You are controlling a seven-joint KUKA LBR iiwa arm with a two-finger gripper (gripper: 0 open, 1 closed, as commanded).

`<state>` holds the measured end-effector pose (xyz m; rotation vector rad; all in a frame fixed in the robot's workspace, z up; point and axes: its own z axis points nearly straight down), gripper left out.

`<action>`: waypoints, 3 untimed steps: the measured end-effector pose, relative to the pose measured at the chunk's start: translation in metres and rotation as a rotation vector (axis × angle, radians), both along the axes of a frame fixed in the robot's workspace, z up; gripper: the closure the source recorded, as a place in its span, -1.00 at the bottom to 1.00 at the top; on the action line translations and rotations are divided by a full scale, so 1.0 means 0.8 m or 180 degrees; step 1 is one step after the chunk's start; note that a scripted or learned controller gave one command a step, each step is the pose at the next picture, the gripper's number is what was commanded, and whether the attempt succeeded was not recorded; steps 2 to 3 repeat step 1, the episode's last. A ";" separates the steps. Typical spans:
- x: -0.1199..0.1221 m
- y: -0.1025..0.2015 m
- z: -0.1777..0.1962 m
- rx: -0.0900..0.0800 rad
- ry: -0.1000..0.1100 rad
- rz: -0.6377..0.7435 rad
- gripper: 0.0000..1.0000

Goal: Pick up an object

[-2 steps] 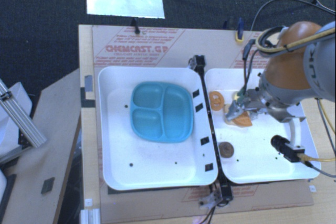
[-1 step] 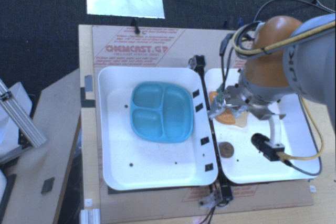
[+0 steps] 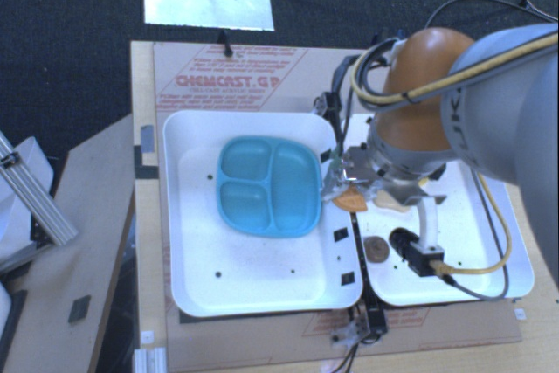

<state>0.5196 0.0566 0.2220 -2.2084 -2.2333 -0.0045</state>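
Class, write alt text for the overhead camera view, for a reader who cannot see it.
A grey robot arm reaches from the right over the seam between two white bins, its end effector low by a small orange piece. The left bin holds a blue divided plate; the right bin holds a brown disc.

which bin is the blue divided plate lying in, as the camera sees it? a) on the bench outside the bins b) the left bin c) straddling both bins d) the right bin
b: the blue divided plate lies flat on the floor of the left bin, fully inside its walls, while the gripper sits near the wall shared with the right bin.
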 end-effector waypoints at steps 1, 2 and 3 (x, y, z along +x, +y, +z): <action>0.000 0.057 -0.006 -0.0001 0.0002 -0.0004 1.00; 0.000 0.057 -0.006 -0.0001 0.0002 -0.0004 1.00; 0.000 0.057 -0.006 -0.0001 0.0002 -0.0004 1.00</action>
